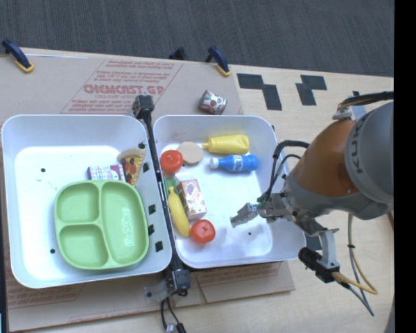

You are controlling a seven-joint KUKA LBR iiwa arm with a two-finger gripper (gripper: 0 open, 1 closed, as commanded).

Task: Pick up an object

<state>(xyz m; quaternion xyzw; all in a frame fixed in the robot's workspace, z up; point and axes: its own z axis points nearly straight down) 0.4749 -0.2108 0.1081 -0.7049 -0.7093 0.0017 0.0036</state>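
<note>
The end effector (244,216), its spread indiscernible, is poised low beside the red tomato (202,232), presumably for picking.

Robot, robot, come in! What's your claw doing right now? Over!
Gripper low over right bin, nothing between its fingers. Nearest pick: red tomato, left of it. Bare bin floor between them. Over.

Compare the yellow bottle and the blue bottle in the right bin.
The yellow bottle is plain yellow and the larger; the blue bottle is blue with a white end and smaller. The yellow bottle lies nearer the bin's far wall, the blue bottle just below it. Both lie on their sides, roughly parallel.
</note>
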